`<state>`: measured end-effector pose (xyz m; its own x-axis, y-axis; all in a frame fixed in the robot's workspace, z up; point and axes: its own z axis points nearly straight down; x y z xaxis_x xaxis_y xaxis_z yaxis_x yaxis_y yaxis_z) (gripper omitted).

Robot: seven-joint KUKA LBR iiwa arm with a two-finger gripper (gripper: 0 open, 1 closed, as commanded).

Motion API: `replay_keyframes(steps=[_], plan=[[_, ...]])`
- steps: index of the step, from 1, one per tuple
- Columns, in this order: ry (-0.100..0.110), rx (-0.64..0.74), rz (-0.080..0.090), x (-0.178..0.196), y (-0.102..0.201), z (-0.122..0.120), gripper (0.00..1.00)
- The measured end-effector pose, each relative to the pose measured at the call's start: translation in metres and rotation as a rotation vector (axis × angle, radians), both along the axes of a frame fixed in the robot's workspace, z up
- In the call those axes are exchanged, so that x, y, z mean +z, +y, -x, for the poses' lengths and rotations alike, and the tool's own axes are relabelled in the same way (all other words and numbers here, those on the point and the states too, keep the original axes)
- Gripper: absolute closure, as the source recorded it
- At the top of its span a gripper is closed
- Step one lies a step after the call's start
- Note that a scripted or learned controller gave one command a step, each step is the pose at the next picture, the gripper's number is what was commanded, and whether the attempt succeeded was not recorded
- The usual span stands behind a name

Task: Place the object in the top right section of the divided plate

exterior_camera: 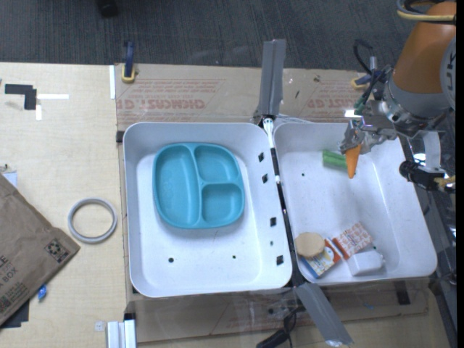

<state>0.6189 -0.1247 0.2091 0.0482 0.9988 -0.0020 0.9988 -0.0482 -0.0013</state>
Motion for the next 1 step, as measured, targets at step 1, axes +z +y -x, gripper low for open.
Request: replay_keyframes(steps=[1], plan=[[0.002,0.032,-0.002,-0.1179,0.0292,0.0671,1.0]])
